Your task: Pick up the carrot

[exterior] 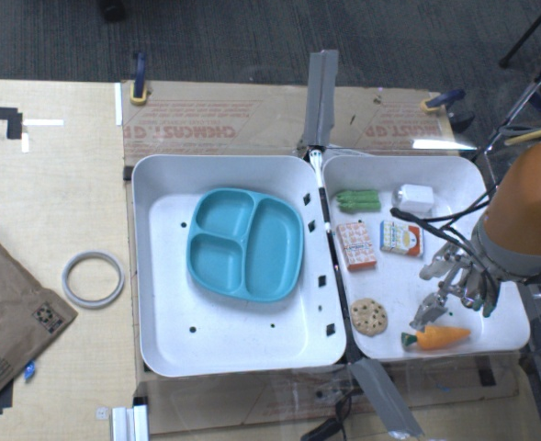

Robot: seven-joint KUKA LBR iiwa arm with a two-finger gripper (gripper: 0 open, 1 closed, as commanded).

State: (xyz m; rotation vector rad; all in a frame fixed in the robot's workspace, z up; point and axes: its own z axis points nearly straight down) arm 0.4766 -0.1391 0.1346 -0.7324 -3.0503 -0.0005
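Note:
The carrot [440, 337] is orange with a green tip and lies near the front edge of the right bin [504, 343]. My gripper [433, 306] hangs just above and slightly behind the carrot, its metal fingers [423, 316] pointing down toward the carrot's left end. The fingers look spread, with nothing between them. The grey arm with its orange band reaches in from the right edge.
The right bin also holds a green vegetable [358, 200], a white block [415, 196], two small cartons [355, 245] [400, 239] and a cookie [369, 316]. A blue divided plate [246, 244] sits in the left bin [160, 338]. A tape ring [93, 277] lies on the bench at left.

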